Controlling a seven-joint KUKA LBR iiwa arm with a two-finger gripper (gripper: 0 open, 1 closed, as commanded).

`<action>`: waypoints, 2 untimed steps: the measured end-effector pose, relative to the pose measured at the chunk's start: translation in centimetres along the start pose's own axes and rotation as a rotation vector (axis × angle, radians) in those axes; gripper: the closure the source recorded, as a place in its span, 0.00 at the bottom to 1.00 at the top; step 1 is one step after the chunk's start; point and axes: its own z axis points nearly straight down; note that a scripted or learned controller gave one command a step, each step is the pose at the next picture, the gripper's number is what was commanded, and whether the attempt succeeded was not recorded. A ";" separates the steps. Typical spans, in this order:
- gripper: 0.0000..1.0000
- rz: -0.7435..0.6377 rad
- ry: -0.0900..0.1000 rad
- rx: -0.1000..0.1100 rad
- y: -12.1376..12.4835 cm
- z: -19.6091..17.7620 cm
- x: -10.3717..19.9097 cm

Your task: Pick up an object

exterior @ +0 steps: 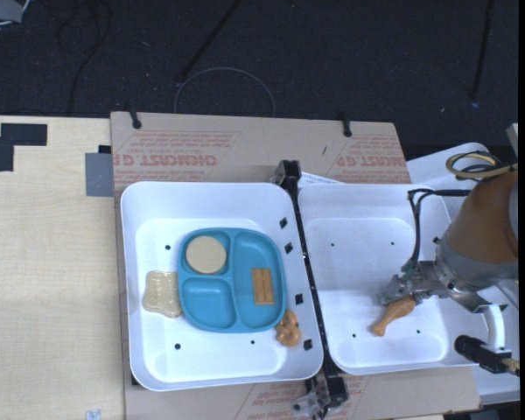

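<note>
Over the right bin (350,234), arm (486,226) is in from the right, gripper (409,289) low near the bin floor, toward that bin's right side. Nearest pickable thing: the tan drumstick-shaped toy (394,314), lying on the right bin floor in its lower right part.

Key relation: the drumstick's upper-right end sits right at the gripper, touching or just under it, can't resolve which. Its long axis runs diagonally, from the gripper down and to the left, thin end pointing at the bin's lower-left. So the bulk of the toy lies down-left of the gripper, not centred under it.

Fingers: can't tell if apart or together, the wrist hardware hides them from this angle. Can't confirm anything clamped, so not calling it a grasp.

My read: if closing here, it catches only the fat end, and the toy may pivot or slip out on the lift. Closing across the short axis would be the better bet.

Other candidates are all in the left bin (149,357), well apart from the gripper: blue divided tray (217,309) holding a round tan disc (206,254) and a small brown block (262,286), a pale bread-like piece (162,293) just left of the tray, and a small orange-brown lump (287,329) at the tray's lower right corner.
</note>
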 end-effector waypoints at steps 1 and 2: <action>1.00 -0.006 -0.003 -0.008 0.9 -5.9 -0.3; 1.00 -0.007 -0.003 -0.008 1.5 -10.3 -0.3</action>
